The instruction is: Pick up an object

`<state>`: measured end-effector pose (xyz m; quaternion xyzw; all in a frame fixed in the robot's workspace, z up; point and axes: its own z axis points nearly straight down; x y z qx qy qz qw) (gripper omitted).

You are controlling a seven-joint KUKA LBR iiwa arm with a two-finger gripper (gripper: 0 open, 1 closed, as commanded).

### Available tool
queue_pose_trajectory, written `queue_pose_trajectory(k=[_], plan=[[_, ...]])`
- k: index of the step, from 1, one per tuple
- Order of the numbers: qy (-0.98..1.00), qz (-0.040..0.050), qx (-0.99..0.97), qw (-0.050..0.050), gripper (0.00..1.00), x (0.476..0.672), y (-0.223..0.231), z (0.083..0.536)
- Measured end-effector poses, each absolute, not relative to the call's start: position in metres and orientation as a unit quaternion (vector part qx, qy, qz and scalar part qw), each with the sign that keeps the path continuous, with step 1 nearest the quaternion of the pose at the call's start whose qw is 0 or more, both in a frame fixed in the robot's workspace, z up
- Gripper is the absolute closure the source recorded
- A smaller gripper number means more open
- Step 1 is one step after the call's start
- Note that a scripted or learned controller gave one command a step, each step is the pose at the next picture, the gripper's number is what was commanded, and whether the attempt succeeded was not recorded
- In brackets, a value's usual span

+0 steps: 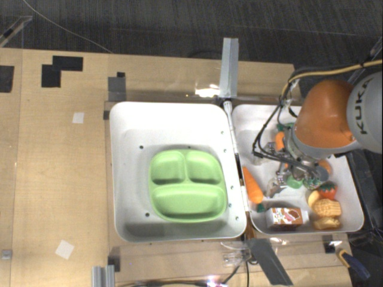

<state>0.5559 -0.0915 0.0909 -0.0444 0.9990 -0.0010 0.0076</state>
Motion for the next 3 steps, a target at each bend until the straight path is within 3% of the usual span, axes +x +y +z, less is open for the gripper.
queue_pose_trajectory(k=[1,2,3], plan=[[0.999,-0.0013,-0.046,0.01,0.0,0.52,-0.115,0.091],[0.988,-0.0016,-0.156,0.007,0.0,0.604,-0.136,0.089],[0.987,-0.0031,-0.157,0.016,1.0,0.609,-0.135,0.105]])
